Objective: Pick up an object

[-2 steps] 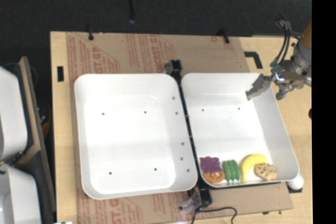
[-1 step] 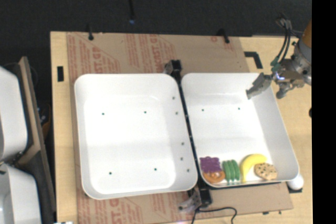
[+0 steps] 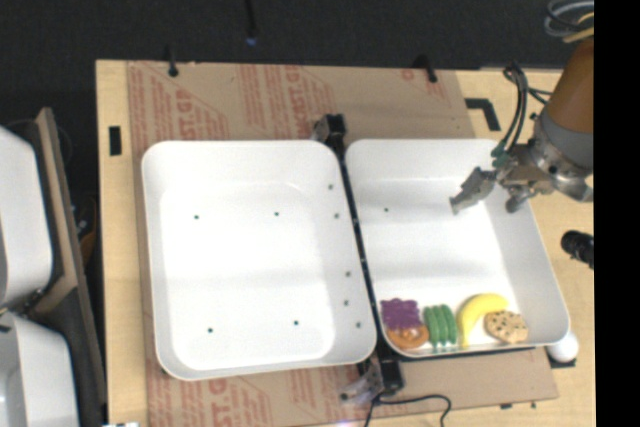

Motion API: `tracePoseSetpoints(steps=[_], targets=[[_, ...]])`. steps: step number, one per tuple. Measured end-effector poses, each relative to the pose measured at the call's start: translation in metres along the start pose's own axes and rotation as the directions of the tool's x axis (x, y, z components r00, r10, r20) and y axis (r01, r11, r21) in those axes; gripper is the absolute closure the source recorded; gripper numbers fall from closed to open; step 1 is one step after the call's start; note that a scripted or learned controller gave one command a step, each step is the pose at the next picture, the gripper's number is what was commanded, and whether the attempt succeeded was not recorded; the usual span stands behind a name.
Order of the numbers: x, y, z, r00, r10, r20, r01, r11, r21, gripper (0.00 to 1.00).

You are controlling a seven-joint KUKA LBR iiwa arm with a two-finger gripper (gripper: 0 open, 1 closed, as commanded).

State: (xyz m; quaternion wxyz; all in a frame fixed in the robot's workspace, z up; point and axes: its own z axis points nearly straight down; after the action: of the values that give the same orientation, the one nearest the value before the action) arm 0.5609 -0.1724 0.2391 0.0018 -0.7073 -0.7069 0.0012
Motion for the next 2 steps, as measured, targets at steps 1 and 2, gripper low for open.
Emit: tracePoseSetpoints(steps=[1,2], targets=[[0.003,-0.006,0.045,1.0,0.0,0.0,0.0,1.0,-0.001,0.0],[0.009,-0.007,0.088,1.0,0.0,0.0,0.0,1.0,-0.001,0.0]])
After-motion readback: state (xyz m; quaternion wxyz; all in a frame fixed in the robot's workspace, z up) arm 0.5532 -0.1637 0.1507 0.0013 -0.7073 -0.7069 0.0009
